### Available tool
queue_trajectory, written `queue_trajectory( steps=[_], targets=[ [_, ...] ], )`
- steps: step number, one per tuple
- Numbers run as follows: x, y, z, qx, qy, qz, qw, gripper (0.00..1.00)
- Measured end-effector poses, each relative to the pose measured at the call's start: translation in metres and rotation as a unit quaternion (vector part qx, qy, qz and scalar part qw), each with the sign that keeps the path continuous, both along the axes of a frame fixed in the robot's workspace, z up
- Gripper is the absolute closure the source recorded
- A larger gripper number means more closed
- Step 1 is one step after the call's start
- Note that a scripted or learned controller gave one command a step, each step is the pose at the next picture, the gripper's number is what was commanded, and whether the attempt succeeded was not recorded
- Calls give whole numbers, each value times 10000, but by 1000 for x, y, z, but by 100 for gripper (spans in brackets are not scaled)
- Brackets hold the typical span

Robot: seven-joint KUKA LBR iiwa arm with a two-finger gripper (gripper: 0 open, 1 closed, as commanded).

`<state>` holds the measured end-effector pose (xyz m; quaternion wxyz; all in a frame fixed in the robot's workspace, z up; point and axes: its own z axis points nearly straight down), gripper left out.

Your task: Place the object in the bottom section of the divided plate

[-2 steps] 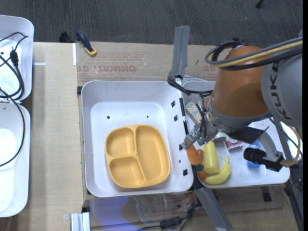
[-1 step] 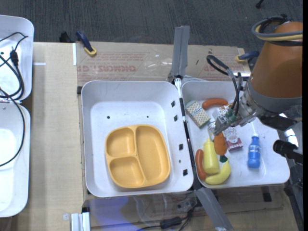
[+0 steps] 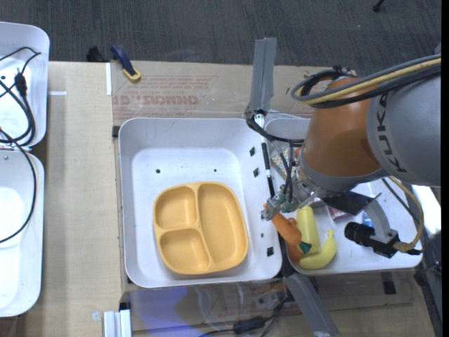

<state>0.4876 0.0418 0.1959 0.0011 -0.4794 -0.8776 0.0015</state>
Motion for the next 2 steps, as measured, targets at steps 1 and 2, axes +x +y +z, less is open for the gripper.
queue_trajectory(
  steps=[1,2],
  targets=[
    [-10,70,36,0,-12,159,9999,100],
    [-10,69,36,0,-12,158,9999,0]
  ],
)
